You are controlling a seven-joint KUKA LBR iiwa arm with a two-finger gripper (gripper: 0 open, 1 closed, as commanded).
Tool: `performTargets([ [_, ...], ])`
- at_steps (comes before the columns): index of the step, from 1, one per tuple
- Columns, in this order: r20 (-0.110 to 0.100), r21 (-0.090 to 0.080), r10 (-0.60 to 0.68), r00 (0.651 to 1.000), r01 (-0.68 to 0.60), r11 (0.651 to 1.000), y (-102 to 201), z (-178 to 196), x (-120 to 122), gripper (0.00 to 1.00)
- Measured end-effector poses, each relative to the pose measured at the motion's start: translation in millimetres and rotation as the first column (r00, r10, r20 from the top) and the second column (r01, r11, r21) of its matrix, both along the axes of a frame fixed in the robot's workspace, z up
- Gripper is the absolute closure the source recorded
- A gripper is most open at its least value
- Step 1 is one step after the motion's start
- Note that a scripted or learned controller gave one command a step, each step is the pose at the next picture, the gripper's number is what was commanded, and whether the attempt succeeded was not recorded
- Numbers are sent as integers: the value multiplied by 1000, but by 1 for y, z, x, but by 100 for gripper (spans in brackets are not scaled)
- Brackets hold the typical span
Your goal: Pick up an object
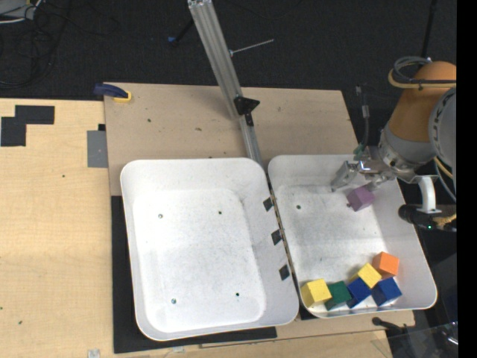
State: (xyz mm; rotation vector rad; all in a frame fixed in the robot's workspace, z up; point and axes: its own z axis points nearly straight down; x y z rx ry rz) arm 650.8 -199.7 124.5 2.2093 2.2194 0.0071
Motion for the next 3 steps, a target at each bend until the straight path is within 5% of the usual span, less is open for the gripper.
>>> performTargets([
  [1, 6, -2, 1, 1000, -1, 1000, -1, -4, 2, 0],
  [2, 7, -4, 4, 1000, -4, 1000, -1, 5, 3, 100],
  [3, -6, 3, -1, 1000, 1, 1000, 5, 55, 10, 100],
])
